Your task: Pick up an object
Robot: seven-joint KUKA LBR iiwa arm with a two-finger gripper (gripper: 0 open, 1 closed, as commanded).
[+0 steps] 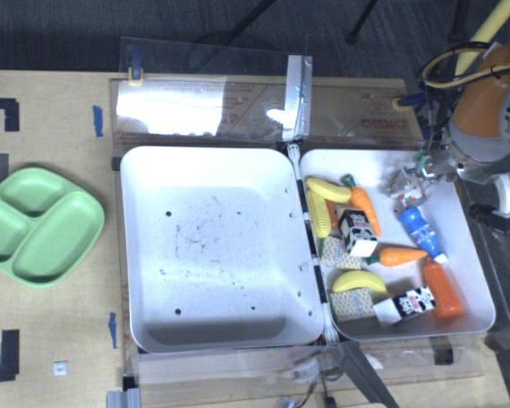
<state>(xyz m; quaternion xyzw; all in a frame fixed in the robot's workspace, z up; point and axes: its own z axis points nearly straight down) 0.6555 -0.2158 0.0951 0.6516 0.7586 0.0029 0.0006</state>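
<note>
The tool [410, 185] hangs over the right bin [480, 313], near the blue bottle [419, 231]; I cannot tell its state. Lower squarely across the bottle's width, avoiding the carrot [399, 256].

Green plate [41, 226], white bins [208, 164], yellow bananas [327, 190], orange carrots [363, 207], blue bottle [421, 230]

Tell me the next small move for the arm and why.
Probably lower the pincer toward the blue bottle. The pincer hovers over the right bin, near its top right corner, holding nothing, and the bottle lies just below it in view, apart from the crowded toys.
</note>
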